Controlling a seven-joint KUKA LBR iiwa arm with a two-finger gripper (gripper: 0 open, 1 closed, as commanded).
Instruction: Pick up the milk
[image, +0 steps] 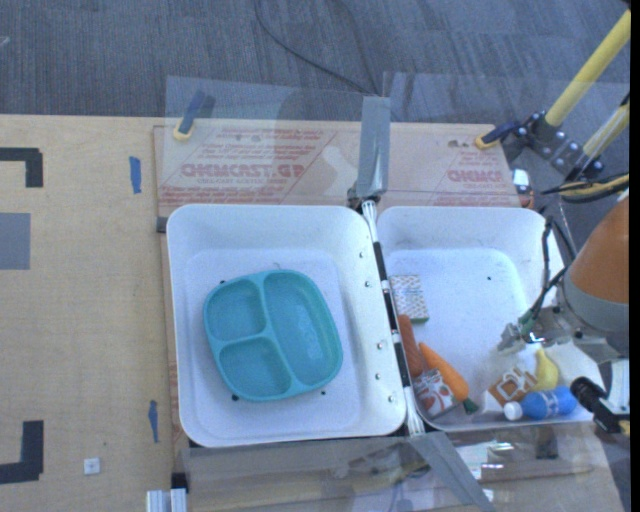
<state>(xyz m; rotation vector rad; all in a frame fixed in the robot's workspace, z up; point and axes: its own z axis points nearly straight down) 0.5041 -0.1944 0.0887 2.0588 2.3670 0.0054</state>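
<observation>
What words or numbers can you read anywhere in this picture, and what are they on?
Red printing, upside down and mirrored, on the cardboard sheet behind the bins: too blurred to read.
More red printing on the cardboard at the right: too blurred to read.
Print on the small cartons in the right bin: too small to read.
Green patterned box: no readable words.

Arm (608, 270) enters from right, orange band visible; end effector (528, 335) low, pointing left.
</observation>
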